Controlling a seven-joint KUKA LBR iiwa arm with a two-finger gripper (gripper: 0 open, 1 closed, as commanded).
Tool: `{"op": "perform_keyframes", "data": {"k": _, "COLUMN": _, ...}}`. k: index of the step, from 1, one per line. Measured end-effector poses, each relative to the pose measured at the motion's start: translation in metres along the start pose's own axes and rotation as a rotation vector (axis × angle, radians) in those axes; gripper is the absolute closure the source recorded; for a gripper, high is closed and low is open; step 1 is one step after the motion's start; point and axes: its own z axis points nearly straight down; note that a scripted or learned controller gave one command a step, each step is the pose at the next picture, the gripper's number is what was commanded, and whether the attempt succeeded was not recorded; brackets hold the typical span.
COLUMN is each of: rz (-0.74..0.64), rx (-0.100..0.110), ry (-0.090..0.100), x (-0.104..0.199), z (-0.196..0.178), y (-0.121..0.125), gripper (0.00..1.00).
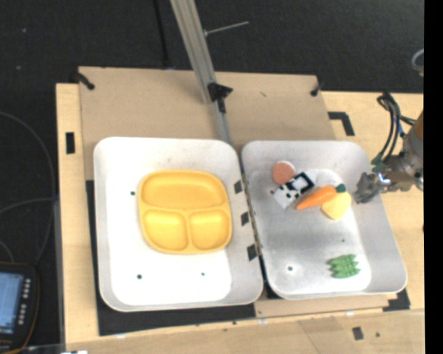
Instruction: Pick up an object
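Carrot (315,197) is my pick: it lies in the right bin (369,271), toward the far edge, its long axis running across the bin with the leafy end touching a lemon (337,206) on the side nearest the arm. I see the gripper (368,186) at the bin's right edge, just beside the lemon, so the carrot lies to its left with the lemon between them. Gripper state: I cannot tell. Judging from this, I'd move left past the lemon and close across the carrot's width.
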Motion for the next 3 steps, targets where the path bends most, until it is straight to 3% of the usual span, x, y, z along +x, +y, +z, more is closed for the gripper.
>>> {"op": "perform_keyframes", "data": {"k": 1, "rz": -0.005, "rx": 0.005, "ry": 0.004, "x": 0.054, "z": -0.005, "y": 0.030, "gripper": 1.00}}
{"op": "perform_keyframes", "data": {"k": 3, "rz": -0.004, "rx": 0.006, "ry": 0.004, "x": 0.151, "z": 0.009, "y": 0.064, "gripper": 1.00}}
